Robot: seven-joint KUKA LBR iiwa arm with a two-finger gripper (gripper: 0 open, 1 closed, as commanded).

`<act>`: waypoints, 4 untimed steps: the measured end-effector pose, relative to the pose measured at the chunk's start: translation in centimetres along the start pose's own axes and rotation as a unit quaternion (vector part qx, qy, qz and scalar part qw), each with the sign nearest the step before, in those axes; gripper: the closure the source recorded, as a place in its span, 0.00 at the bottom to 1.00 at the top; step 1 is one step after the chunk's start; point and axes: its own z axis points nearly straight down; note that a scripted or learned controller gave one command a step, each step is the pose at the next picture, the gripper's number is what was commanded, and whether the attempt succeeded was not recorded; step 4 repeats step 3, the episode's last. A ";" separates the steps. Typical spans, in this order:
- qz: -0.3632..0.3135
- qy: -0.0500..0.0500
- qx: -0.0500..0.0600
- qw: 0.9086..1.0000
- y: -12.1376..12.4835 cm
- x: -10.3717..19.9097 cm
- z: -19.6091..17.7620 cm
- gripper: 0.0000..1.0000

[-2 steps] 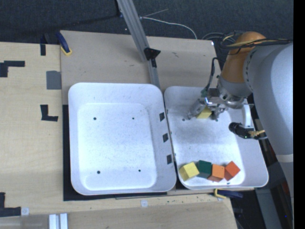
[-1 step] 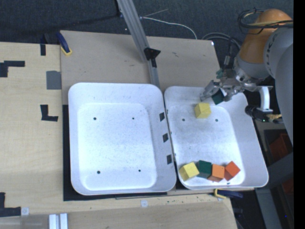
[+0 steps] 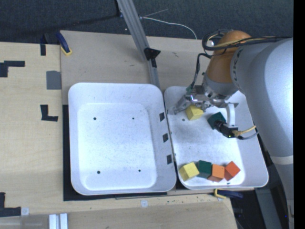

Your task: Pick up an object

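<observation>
The end effector (image 3: 194, 105) hangs low over the right bin (image 3: 190, 142), a yellow cube (image 3: 194, 112) at its tips; whether the cube is gripped I cannot tell. Four other blocks (image 3: 210, 170) sit clustered at the near wall.

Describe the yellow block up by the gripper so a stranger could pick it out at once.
Start at the right-hand white bin, the one the grey arm reaches into. Near its far end, just under the gripper, lies a small yellow block, with a dark green block to its right. Do not confuse it with the second yellow block, which sits in a row with green, orange and red-orange blocks at the bin's near edge.
</observation>
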 end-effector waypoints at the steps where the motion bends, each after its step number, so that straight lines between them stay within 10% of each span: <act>1: 0.001 0.001 0.002 1.000 -0.1 -0.2 -1.1 1.00; 2: 0.000 0.002 -0.003 1.000 0.2 6.1 -10.7 1.00; 3: -0.001 0.003 0.003 1.000 -3.2 15.6 -10.5 1.00; 4: -0.001 0.003 0.003 1.000 -3.2 15.6 -10.5 1.00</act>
